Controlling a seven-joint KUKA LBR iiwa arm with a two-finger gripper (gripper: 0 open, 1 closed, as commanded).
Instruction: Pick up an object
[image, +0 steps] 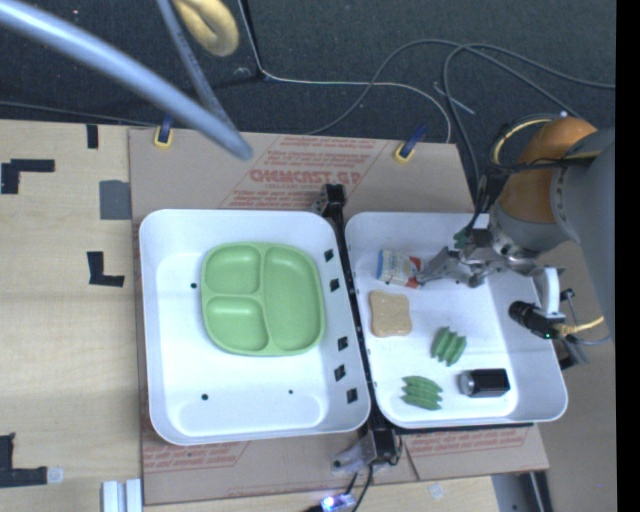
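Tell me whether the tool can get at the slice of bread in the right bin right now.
Probably yes. The slice of bread lies flat with bare floor around it, and the tool sits just above it beside the small packet; nothing covers it.

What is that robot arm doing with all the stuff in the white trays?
The robot arm's end effector is low in the right bin, right beside a small tube, trying to pick something up. Nothing is lifted yet. A tan sponge, two green toy veggies and a black block lie nearby. The left bin holds a green divided plate.
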